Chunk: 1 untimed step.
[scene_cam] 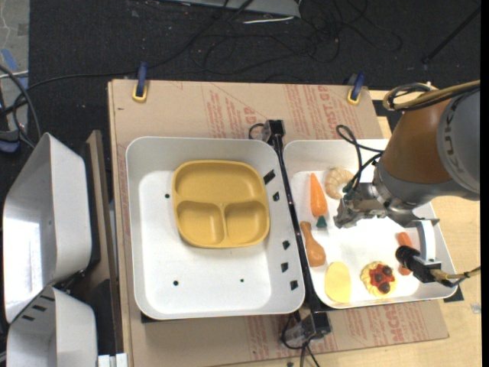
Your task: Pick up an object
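The right bin [428, 293] holds toy food. An orange carrot [318, 195] lies near its left wall, with a pale bread-like piece [337, 180] behind it. A tan drumstick [312, 242], a yellow oval [338, 282] and a small pizza piece with red bits [379, 277] lie along the front. A small orange piece [404, 239] shows at the right. My gripper [341, 216] hangs low over the bin's middle, just right of the carrot's tip. Nothing visible sits between it and the bin floor.
The left bin [153, 281] bears a yellow divided plate [221, 202]. Both bins rest on a cardboard sheet [229, 105] clamped at the back. White containers [42, 205] stand off the bench at the far left.
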{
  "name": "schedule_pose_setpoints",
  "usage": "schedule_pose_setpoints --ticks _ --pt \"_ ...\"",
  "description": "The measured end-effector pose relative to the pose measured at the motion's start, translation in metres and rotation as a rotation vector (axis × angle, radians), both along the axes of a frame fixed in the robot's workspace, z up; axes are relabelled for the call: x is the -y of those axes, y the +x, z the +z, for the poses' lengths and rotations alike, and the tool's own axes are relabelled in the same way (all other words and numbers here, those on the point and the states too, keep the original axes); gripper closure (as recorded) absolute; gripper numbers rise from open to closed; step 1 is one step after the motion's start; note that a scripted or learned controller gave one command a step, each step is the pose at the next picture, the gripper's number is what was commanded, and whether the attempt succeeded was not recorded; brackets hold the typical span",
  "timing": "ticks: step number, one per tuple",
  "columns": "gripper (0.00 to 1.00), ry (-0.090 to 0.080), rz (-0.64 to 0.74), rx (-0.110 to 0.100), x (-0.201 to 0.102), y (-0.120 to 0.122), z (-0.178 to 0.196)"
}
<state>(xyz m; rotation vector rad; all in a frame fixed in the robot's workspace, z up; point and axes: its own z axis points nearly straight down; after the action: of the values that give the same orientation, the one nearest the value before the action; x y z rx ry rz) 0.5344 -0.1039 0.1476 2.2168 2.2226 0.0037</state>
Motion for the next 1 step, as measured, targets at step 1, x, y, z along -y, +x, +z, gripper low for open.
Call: schedule_pose_setpoints --ticks 1 --pt "1.00 -0.001 0.000 0.001 -0.0005 0.0014 0.0425"
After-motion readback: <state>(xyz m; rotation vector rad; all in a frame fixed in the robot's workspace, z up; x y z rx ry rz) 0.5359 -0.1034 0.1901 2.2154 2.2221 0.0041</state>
